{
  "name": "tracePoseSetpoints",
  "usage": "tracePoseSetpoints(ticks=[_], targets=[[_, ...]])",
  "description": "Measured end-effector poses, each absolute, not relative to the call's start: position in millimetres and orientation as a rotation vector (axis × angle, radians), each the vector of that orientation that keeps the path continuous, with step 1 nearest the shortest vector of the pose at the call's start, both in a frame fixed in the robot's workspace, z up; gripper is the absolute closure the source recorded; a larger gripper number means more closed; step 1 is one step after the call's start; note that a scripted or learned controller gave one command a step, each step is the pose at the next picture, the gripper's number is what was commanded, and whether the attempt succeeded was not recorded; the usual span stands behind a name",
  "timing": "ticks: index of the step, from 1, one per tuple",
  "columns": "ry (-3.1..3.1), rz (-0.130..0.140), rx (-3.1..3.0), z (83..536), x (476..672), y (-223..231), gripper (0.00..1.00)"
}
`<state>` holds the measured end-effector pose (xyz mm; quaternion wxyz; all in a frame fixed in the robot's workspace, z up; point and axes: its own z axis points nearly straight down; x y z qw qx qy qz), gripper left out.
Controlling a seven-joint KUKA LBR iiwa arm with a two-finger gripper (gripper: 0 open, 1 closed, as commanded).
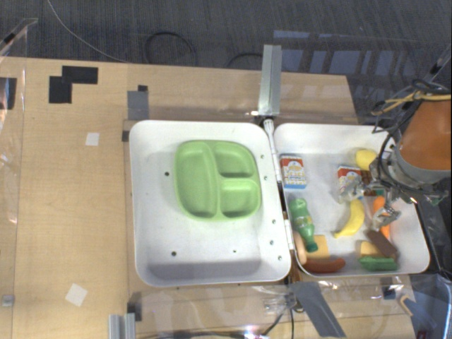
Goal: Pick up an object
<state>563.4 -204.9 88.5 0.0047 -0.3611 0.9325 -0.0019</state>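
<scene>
Arm (424, 136) reaching in from the right, low over the right bin (321, 136), presumably to take one of the toys heaped there. Gripper (380, 207) down among them, just right of the banana (351, 220), near an orange piece (385, 221); whether apart or together, cannot tell. Nothing seen clamped. Green bottle (301, 219) and small carton (293, 171) along the bin's left side, well clear. Green tray (217, 179) alone in the left bin (152, 210), probably a drop spot.
</scene>
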Motion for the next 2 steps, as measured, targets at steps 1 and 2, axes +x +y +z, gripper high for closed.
tracePoseSetpoints(ticks=[1, 2], targets=[[2.946, -0.010, -1.056, 90, 539.9, -179, 0.00], [2.936, -0.013, -1.077, 90, 521.2, -160, 0.00]])
